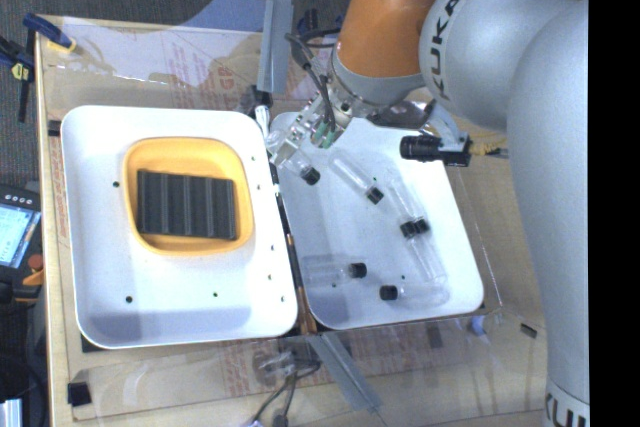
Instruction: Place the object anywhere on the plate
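Pincer (300, 140) low at right bin's (455, 215) top-left corner, finger state can't tell. Looks like pickup step. Next: lift, carry left to yellow plate (188, 160).

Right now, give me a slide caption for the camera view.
Grey KUKA arm's claw over the right white bin's far-left corner; yellow square plate in left bin.

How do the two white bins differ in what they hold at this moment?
The left bin holds a yellow plate with a dark ribbed block on it; the right bin holds several small black pieces scattered apart. The arm reaches over the right bin's upper left corner, not the left bin. Both are shallow, white and side by side.
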`<state>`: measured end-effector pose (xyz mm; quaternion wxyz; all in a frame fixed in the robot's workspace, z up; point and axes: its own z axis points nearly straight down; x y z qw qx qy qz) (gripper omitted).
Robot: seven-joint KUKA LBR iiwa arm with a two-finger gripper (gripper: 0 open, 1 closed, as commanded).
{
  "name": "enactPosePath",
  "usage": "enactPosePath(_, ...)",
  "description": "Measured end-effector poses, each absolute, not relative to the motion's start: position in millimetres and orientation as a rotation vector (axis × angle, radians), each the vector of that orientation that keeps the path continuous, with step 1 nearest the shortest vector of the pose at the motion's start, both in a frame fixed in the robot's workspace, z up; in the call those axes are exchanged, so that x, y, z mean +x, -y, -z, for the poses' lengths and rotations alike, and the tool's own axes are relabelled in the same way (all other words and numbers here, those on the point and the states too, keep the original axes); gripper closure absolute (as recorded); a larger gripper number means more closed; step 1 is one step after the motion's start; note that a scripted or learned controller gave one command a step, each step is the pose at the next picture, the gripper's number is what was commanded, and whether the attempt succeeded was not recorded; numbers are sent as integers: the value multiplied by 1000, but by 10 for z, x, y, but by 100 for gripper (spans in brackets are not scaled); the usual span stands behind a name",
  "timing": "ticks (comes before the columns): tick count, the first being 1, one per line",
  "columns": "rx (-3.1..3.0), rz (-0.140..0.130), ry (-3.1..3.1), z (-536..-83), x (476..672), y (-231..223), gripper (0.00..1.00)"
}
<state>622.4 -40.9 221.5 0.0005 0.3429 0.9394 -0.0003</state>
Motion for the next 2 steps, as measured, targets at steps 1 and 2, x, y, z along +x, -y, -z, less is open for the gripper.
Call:
enactPosePath(1, 1076, 1, -2950, -2216, 6224, 407, 0)
enactPosePath(2, 1061, 3, -2959, -2408, 6051, -40, 0)
